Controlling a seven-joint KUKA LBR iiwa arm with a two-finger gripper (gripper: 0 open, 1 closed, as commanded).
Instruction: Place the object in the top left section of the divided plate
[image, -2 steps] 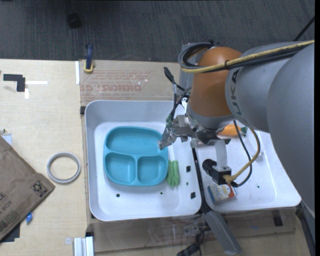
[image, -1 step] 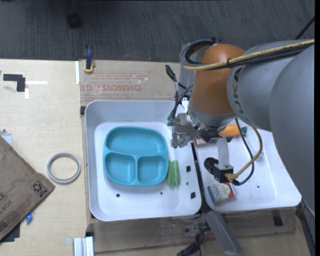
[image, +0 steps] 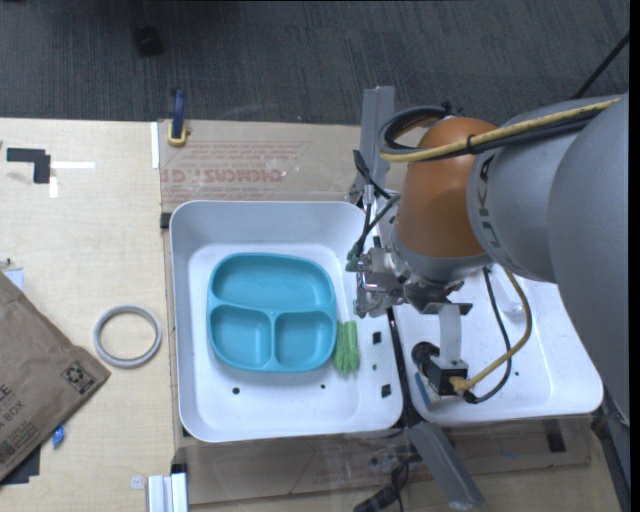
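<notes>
A blue divided plate (image: 272, 312) lies in the left white bin (image: 200, 400), with one wide section at the top and two smaller ones below. A small green object (image: 346, 347) lies on the bin floor, touching the plate's right rim near its lower corner. My gripper (image: 366, 288) hangs over the bin's right wall, just above and to the right of the green object. The grey and orange wrist hides most of it. Nothing lies in any of the plate's sections.
The arm's bulk covers much of the right bin (image: 560, 390), where a black and yellow cable (image: 445, 378) loops down. On the bench to the left lie a grey ring (image: 127, 334) and a brown cardboard box (image: 35, 380).
</notes>
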